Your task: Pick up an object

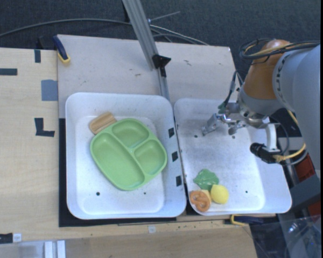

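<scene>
My gripper (219, 128) hangs over the upper part of the right bin (269, 198), with its two fingers spread apart and nothing between them. Three small items lie together at that bin's front left corner, well below the gripper: a green leafy piece (206, 178), a yellow lemon-like ball (219, 194) and an orange pretzel-shaped piece (199, 200). In the left bin (78, 198) a green divided plate (128, 152) lies flat, and a tan bread-like slab (102, 122) sits at its upper left edge.
A grey metal pole (141, 26) slants down from the top and ends near the divide between the bins. The arm's grey body and orange band (264, 79) fill the upper right. A blue and yellow clamp (61, 49) sits at the bench's back left.
</scene>
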Available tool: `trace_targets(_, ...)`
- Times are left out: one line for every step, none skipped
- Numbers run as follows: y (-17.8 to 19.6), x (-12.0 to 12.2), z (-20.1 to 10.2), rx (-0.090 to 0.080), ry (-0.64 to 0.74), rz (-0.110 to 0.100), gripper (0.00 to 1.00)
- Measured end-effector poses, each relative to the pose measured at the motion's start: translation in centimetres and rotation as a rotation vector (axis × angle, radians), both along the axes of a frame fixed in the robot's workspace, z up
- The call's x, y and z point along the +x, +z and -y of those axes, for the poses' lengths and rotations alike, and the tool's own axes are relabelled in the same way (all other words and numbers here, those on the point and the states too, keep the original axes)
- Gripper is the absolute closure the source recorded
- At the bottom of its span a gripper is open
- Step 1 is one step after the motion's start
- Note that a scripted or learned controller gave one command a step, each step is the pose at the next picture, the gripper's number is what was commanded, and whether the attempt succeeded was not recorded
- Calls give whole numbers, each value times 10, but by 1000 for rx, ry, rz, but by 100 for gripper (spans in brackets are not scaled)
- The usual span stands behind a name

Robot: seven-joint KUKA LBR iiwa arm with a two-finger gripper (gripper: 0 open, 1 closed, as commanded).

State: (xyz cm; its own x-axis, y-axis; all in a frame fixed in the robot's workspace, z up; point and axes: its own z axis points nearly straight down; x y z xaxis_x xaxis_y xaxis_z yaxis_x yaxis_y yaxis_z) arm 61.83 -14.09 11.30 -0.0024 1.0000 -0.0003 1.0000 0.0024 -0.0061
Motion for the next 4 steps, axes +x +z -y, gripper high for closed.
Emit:
trace_targets(13, 1, -1, 0, 2, 3, 100)
trace_targets(57, 4, -7, 0, 0, 9, 100)
trace_targets(91, 5, -8, 0, -1, 9, 100)
trace_targets(89, -17, -59, 2, 3, 3, 100)
